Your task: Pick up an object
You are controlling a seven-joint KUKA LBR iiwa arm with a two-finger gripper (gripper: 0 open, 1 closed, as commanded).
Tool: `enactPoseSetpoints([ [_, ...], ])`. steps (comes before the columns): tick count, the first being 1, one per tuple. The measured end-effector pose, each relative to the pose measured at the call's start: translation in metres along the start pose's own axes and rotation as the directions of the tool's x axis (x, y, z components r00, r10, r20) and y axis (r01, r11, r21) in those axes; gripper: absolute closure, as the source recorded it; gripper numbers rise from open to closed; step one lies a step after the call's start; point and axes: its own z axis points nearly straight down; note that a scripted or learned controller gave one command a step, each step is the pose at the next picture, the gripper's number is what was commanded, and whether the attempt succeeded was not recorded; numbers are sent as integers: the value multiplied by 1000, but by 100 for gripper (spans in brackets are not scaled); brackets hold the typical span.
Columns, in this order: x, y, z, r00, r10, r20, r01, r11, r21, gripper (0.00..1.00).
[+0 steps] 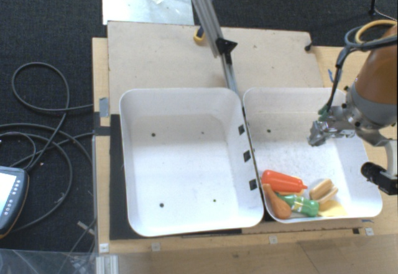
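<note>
I can't tell the tool's (318,134) opening; toys (297,194) crowd the right bin's (273,105) six o'clock corner, so it may snag the wall.

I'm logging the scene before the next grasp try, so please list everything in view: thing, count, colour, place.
Bins: 2, white, side by side on the bench, left bin, right bin.
Red-orange toy pieces: 2, lying in the right bin's near left corner, one behind the other.
Green toy piece: 1, green, right bin's near edge, beside the orange ones.
Bun-shaped toy: 1, tan, right bin's near right area.
Bench: 1, light wood-coloured, under the bins.
Cables: several, black, on the dark floor to the left.
Handheld screen: 1, at the left edge.
Arm's jaws: 1 set, grey, above the right bin's far right part.
</note>
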Motion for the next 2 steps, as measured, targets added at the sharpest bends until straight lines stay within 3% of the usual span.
enactPoseSetpoints([
  [2,87,63,6,1000,-4,-2,4,1000,2,100],
])
